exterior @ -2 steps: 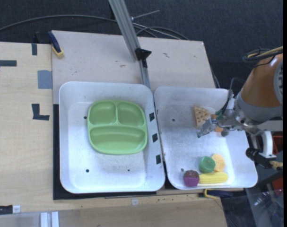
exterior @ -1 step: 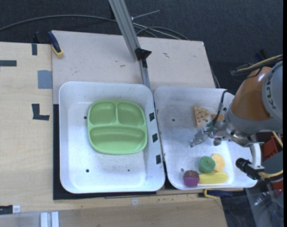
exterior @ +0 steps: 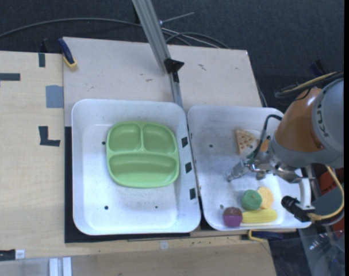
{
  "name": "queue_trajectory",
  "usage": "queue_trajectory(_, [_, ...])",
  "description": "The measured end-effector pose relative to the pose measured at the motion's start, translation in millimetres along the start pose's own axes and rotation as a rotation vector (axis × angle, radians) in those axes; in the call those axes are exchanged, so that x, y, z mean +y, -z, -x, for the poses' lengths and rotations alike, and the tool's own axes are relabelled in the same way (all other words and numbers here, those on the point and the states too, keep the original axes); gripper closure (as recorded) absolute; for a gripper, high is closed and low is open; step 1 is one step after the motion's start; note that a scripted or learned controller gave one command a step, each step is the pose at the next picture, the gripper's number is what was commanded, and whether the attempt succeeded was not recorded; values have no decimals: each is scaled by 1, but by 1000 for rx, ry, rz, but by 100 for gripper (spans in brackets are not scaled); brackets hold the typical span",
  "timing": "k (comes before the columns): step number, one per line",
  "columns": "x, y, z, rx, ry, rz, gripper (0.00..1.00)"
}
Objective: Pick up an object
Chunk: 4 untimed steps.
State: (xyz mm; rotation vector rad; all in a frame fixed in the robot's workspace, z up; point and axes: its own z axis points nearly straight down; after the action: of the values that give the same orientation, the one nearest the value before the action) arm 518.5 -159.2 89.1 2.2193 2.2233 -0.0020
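Camera view, starting at the near edge of the right bin (exterior: 220, 119): a purple-and-red round toy (exterior: 232, 216) sits against the front wall, touching a yellow corn-like piece (exterior: 260, 215) beside it. Just behind those are a green round toy (exterior: 251, 199) and a pale yellow-orange piece (exterior: 267, 197), partly tucked behind the green one, so its shape is hard to read. Further back the gripper (exterior: 238, 173) is down low over the bin floor, metal fingers pointing left, nothing between them that I can make out; honestly can't tell if the jaws are apart or closed, too small and blurry. The arm's (exterior: 303, 132) orange band covers part of the bin's right side. A tan triangular wedge (exterior: 244, 140) lies behind the gripper. The left bin (exterior: 82, 171) holds a green divided plate (exterior: 143, 154).
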Motion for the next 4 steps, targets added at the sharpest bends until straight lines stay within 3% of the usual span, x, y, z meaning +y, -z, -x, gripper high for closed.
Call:
queue_trajectory(1, [0, 10, -1, 2, 0, -1, 100])
queue_trajectory(4, [-5, 170, 6, 0, 0, 5, 100])
